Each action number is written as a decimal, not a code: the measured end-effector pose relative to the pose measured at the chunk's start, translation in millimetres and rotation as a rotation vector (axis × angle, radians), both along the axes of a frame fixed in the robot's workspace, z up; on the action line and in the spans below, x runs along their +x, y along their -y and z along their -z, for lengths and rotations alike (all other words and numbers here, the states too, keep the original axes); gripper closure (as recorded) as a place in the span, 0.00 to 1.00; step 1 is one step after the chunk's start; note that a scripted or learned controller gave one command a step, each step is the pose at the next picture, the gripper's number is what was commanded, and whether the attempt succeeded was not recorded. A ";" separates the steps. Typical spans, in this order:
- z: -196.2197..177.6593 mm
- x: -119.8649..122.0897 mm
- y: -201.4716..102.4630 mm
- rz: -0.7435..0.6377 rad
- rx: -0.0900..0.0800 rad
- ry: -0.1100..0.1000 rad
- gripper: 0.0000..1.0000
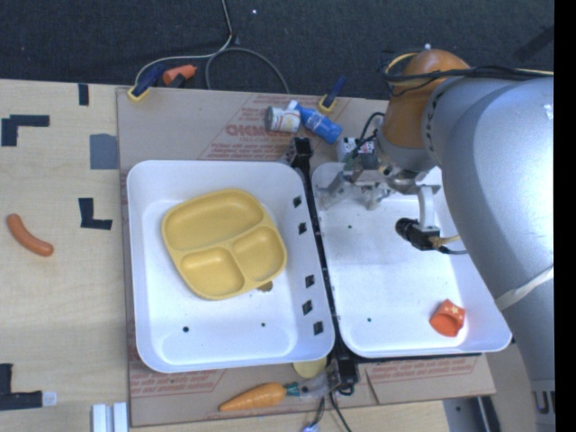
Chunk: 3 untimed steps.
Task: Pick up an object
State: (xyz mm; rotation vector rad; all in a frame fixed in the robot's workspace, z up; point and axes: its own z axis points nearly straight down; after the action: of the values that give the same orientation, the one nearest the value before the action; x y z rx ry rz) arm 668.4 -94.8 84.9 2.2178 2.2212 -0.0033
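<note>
Tool (358,185) above 2 bins (144,241)

The robot's smooth, rounded grey metal arm (504,169) bulks large, its casing matte and faintly glossy along the curves. Above the wrist sits a domed orange band (416,97), with thin black cables looping over and beside it. Below that, a cluster of silver-grey wrist hardware (369,176) carries small dark fittings, perhaps connectors, though the detail is too blurred to tell.

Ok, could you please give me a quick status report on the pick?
Gripper low at right bin's far-left corner. Orange object lies apart, near corner. Yellow divided plate in left bin.
</note>
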 end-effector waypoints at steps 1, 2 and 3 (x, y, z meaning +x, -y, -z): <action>-10.9 0.4 0.5 -0.001 -0.001 0.002 1.00; -10.2 0.2 0.4 -0.001 -0.002 0.000 0.00; -0.2 0.1 5.4 0.001 0.002 0.000 0.00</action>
State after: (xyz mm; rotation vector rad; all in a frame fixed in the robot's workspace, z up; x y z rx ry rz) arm 668.5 -100.3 85.1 2.2199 2.2215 -0.0014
